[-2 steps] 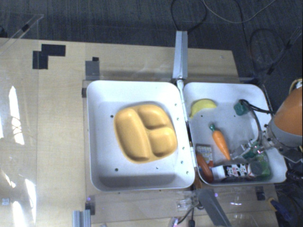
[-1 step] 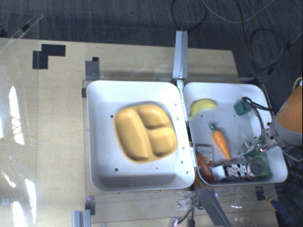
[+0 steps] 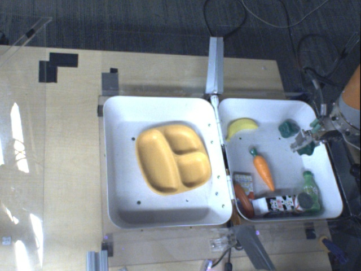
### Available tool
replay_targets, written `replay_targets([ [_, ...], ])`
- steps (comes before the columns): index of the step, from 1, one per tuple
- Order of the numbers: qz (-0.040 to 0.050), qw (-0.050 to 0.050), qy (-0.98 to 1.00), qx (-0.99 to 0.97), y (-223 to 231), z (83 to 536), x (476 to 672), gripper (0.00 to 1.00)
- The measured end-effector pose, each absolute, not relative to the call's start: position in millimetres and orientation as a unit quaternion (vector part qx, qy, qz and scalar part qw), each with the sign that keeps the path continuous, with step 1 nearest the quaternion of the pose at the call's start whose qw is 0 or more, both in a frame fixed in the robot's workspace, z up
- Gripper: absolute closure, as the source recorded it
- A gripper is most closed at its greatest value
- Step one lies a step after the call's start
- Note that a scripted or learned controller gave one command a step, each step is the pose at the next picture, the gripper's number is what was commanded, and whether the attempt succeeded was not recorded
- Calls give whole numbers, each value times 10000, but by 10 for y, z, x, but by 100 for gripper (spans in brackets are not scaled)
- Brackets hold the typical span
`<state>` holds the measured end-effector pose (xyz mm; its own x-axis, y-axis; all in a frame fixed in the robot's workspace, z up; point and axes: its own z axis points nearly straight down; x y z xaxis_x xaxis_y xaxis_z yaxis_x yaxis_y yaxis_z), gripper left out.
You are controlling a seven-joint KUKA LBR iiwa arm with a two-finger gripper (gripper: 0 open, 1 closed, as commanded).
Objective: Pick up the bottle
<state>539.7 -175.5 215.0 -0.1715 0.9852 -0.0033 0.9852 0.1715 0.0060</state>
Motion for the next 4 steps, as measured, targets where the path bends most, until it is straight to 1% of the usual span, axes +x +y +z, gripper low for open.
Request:
replay_targets([
  [1,12,14,7342,6790,-1058,1604,5836,100],
  [2,16,24,6930,7209,-847,1645,6261,100],
  [3,20,31,7240,6897,-1024,2840,5430,100],
  [4,7,17,7162,6979,-1102,2186,5925,100],
])
